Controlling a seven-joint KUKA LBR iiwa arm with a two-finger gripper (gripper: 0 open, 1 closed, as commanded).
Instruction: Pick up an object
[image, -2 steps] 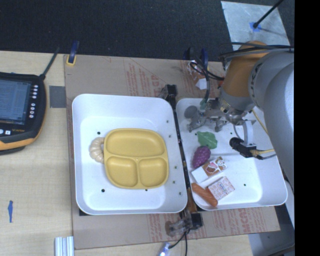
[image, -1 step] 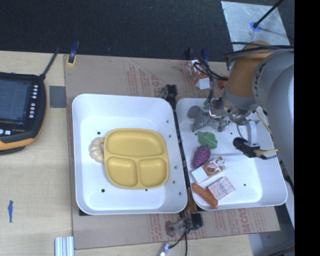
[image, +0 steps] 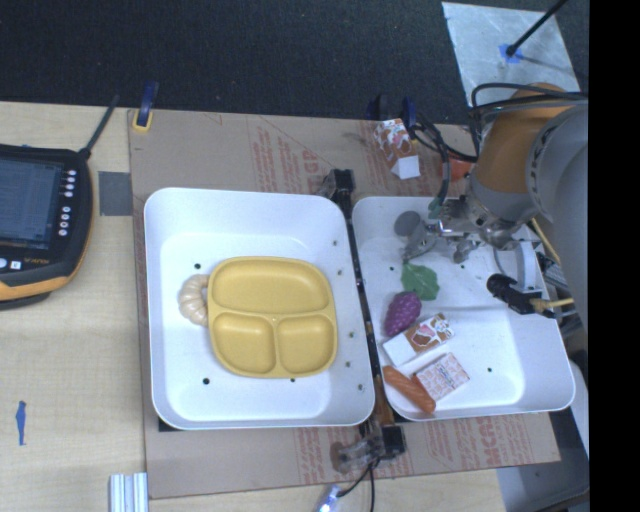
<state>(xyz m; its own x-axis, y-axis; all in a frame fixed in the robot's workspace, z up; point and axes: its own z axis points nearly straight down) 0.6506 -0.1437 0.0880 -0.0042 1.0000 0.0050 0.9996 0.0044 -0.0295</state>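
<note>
Your tool (image: 432, 240) hung low in the right bin (image: 520, 385), above the green piece (image: 421, 279) — grip state unclear, can't tell. You needed to drop straight down, centred on it — clear of the grapes (image: 403, 311).

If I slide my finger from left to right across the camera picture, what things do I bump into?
Black and orange tablet → beige bun-shaped toy → yellow divided plate → purple grapes → green leafy toy → gripper → arm with its orange band.
</note>
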